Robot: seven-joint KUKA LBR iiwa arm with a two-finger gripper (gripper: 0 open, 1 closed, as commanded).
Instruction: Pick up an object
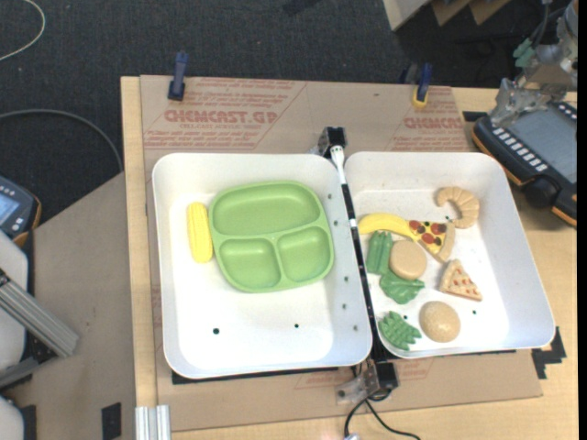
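The left bin (257, 324) holds a green divided plate (271, 236) with nothing on it and a yellow corn cob (198, 232) lying just left of it. Toy food is crowded into the right bin (503, 246): a banana (385, 223), a croissant (460, 205), two pizza slices (431, 235) (460, 282), a round tan cookie (408, 262), a brown bun (440, 321), a green pepper (379, 253) and two leafy greens (401, 289) (397, 330).
The bins sit on a cardboard sheet (275, 117) held by a clamp at the back left (178, 74) and another at the back right (422, 85). A dark control pendant (537, 145) lies beyond the right bin. A metal rail (37, 314) crosses the left edge.
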